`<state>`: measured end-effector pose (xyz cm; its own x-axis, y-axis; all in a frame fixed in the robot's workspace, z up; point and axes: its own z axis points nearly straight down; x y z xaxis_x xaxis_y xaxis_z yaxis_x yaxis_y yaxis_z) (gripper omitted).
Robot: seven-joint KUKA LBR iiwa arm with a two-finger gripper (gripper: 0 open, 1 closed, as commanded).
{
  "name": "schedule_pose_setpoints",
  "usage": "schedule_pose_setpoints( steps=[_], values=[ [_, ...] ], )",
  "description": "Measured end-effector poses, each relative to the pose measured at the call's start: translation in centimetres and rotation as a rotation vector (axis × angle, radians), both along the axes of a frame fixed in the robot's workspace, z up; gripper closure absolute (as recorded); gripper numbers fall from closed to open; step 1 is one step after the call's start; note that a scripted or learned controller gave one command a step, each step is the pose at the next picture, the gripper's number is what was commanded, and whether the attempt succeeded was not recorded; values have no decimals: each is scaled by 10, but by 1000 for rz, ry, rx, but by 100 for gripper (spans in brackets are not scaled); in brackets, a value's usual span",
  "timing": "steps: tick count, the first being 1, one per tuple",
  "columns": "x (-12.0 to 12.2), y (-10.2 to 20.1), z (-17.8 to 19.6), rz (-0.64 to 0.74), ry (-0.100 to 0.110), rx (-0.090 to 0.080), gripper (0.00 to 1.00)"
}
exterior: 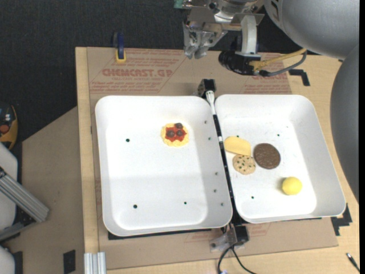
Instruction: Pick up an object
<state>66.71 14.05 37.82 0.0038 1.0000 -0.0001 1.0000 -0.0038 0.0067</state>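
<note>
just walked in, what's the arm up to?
A pick attempt that hasn't reached anything yet. The gripper hangs above the bench beyond the bins, holding nothing. The left bin has a small toy pizza. The right bin holds a yellow wedge, a chocolate-chip cookie, a brown cookie and a yellow ball.

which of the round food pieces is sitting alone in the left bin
The small tart with red and dark toppings; the chocolate chip cookie, brown cookie and yellow ball all lie in the right bin.

Single fixed camera above the bench (pixel 85 84), angled down, both white bins (pixel 108 153) in frame
</note>
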Motion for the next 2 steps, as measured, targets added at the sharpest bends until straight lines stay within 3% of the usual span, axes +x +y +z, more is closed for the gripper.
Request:
schedule_pose_setpoints(
  steps=[1,2],
  values=[
    [-3,74,-98,10,18,0,100],
    [0,62,-43,4,0,2,100]
  ],
)
